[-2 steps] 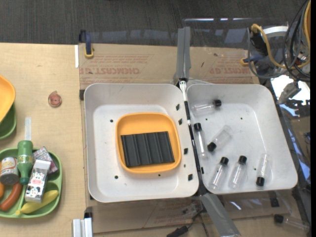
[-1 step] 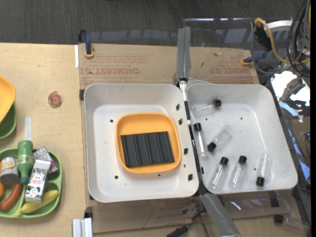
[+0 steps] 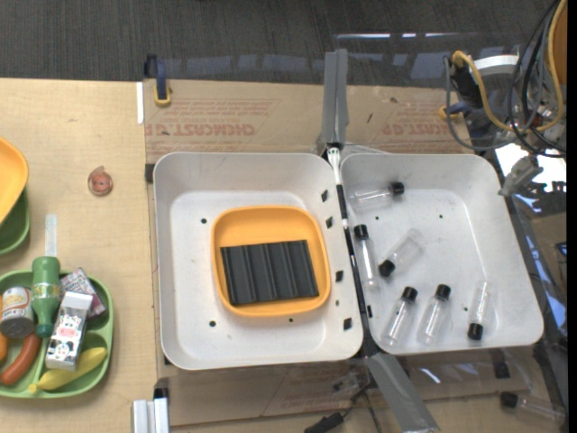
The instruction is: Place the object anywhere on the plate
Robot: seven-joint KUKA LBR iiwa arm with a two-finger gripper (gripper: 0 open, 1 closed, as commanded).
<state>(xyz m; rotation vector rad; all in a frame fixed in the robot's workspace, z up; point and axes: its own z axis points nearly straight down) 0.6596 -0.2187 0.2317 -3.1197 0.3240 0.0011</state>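
An orange square plate lies in the middle of the left white bin. A black ridged rectangular object rests flat on the plate, inside its rim. Several clear vials with black caps are scattered in the right white bin. One vial lies near the back left, one in the middle, and three more stand in a row along the front.
A green tray of toy food and a yellow bowl sit on the wooden bench at the far left, with a small pink disc nearby. Cables and hardware crowd the back right corner. Cardboard lies behind the bins.
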